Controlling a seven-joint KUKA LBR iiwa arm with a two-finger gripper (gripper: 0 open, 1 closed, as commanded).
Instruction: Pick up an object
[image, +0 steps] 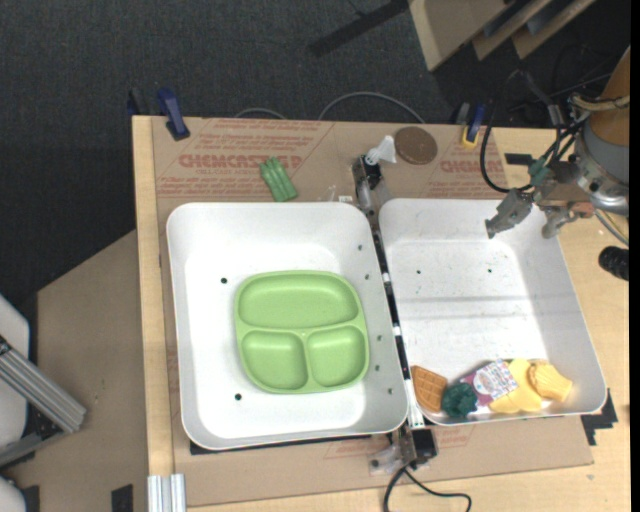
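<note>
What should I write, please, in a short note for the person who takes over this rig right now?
End effector: open, holding nothing, hovering over the far right corner of the right bin.
Objects: a small pile lies in the near right corner of that bin: waffle piece, dark green item, wrapped item, yellow items.
Left bin: holds a green divided plate.
Done: nothing picked yet.
Left: move to the pile, grasp one object, lift it.
</note>
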